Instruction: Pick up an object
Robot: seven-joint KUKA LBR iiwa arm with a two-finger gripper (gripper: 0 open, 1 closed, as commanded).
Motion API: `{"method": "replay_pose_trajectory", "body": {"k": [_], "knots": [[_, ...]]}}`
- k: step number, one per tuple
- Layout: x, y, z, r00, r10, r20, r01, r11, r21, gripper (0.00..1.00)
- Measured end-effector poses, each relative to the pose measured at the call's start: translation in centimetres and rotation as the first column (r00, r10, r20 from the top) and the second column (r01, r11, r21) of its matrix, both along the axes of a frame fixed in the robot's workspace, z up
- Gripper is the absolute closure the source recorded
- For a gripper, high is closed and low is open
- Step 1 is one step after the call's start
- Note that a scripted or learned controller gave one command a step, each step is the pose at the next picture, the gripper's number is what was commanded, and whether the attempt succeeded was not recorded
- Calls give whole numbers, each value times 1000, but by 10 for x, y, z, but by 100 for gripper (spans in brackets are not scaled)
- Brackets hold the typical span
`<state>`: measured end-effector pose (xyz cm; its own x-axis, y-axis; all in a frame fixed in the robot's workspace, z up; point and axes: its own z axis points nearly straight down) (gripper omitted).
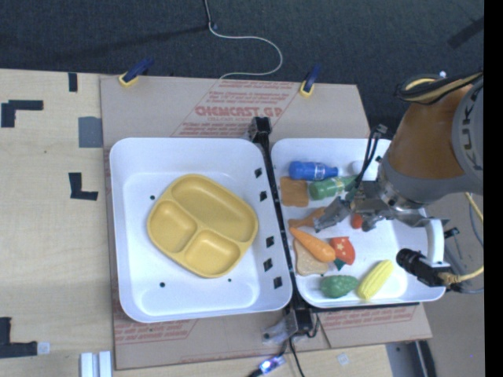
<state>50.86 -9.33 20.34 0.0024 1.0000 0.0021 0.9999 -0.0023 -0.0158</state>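
My gripper (348, 218) hangs low over the middle of the right bin (409, 295). Its two dark fingers are spread apart and it is open. A small red piece (357, 222) shows in the gap between them, lying on the bin floor rather than pinched. Just below lie an orange carrot (313, 245) and a red pepper piece (343, 250). A blue bottle (313, 170) and a green bottle (331, 186) lie above the gripper, near the bin's far side. Yellow corn (376, 280) and a green vegetable (338, 286) rest by the near rim.
The left bin (126, 210) holds a yellow divided plate (203, 224). A brown toast piece (294, 192) and a bread slice (308, 265) lie along the right bin's left wall. The arm's grey and orange body (432, 144) covers the right bin's far right part.
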Motion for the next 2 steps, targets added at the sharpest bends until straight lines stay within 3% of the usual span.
{"method": "replay_pose_trajectory", "body": {"k": [1, 2], "knots": [[3, 0, 6, 1000, 4, 13, -4, 1000, -2, 0], [1, -5, -39, 1000, 2, 9, -2, 1000, -1, 0]]}}
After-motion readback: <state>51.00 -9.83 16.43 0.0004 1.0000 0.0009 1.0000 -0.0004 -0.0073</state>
